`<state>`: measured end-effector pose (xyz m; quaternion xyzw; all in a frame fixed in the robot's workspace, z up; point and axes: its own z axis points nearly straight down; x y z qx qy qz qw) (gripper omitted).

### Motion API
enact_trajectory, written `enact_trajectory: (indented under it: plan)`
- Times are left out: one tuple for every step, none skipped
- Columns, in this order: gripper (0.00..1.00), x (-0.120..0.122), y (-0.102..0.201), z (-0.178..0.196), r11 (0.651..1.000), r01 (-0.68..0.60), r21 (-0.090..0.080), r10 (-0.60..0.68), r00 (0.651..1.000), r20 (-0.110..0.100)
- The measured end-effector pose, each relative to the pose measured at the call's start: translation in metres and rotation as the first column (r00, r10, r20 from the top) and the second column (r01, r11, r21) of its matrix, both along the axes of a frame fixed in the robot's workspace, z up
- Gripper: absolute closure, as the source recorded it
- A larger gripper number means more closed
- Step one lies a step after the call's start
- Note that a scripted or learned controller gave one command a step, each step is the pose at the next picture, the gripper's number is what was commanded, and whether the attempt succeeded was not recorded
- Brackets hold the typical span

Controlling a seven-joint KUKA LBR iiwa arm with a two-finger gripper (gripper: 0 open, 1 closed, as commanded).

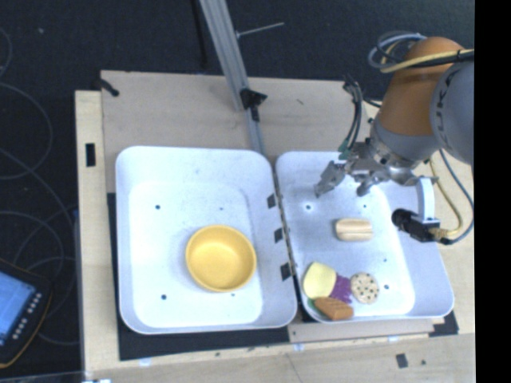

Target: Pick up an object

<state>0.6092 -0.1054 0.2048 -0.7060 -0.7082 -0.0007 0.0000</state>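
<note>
My gripper (346,182) hangs over the back part of the right bin (423,294), fingers spread apart with nothing between them. A beige, bread-like block (353,229) lies on the bin floor a little in front of the fingertips. At the bin's front edge sits a cluster: a pale yellow piece (318,278), a purple piece (342,287), a round speckled cookie (365,287) and an orange-brown piece (334,309). A yellow bowl (220,257) rests upright in the left bin (144,182).
A metal pole (231,58) slants up from between the bins at the back. The arm's orange wrist band (415,94) and cables loom over the right bin's back right corner. A black fitting (411,223) juts over the right bin's right side.
</note>
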Motion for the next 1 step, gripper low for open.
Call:
enact_trajectory:
  plan:
    - [0.00,0.0000,0.0000,0.0000,1.000,0.001,0.000,-0.001,1.000,0.000]
